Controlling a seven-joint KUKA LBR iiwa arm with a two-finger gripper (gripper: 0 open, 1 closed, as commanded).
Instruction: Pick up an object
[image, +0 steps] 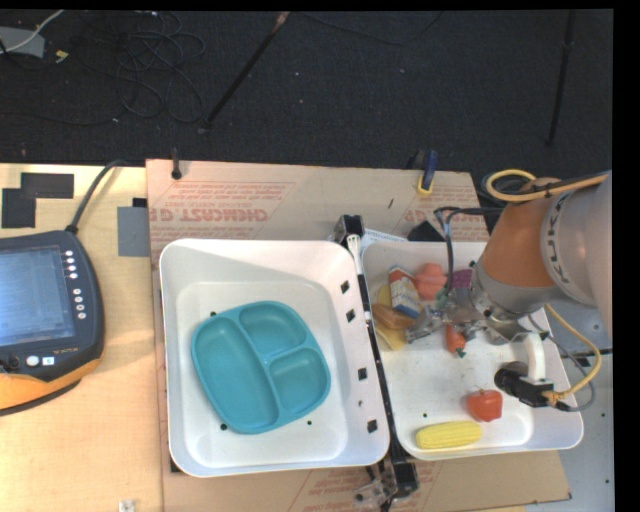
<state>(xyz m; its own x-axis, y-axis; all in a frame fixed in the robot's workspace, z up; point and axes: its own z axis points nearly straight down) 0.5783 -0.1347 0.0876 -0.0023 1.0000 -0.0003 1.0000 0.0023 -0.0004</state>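
Two shallow white bins sit side by side on the desk (100, 440). The left bin (180, 270) carries one teal plate (260, 365) with three compartments, lying flat near its middle and well apart from the action. The right bin (520, 425) carries the loose toy food you may choose from, so any one piece can serve as the task's object. Count six pieces that can be told apart. One yellow corn cob (447, 434) lies along the bin's near edge. One red tomato-like piece (485, 404) sits just beside the cob. One small carton (403, 292) and one pinkish-orange piece (431, 280) crowd the far-left corner. One yellow piece (388, 322) rests against the left wall. One small red piece with a green tip (456, 340) lies at the gripper (445, 325). Note that the gripper is low over the cluttered far-left part of this bin, probably because the pieces are densest there. Whether it is open or closed you cannot tell, and no piece can be seen held in it. The likeliest target is the small red piece beside it, though its crowding neighbours may spoil a clean pick. The cob and the tomato-like piece lie in open floor.
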